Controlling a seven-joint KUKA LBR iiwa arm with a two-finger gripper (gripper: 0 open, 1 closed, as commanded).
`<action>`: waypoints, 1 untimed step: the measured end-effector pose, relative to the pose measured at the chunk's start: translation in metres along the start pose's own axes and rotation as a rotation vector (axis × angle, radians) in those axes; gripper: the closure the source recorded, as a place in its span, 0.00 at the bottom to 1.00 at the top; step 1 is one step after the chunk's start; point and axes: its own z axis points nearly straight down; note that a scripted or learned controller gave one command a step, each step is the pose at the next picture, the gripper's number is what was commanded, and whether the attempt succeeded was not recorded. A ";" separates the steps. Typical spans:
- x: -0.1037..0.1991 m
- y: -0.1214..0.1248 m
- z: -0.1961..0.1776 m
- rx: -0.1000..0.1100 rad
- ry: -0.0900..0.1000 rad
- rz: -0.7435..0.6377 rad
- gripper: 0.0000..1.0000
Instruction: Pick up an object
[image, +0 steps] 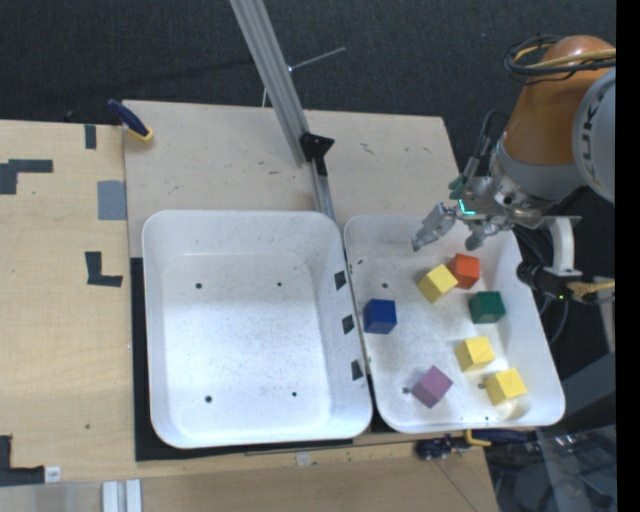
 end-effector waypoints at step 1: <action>0.000 0.001 -0.003 -0.004 -0.001 -0.001 0.00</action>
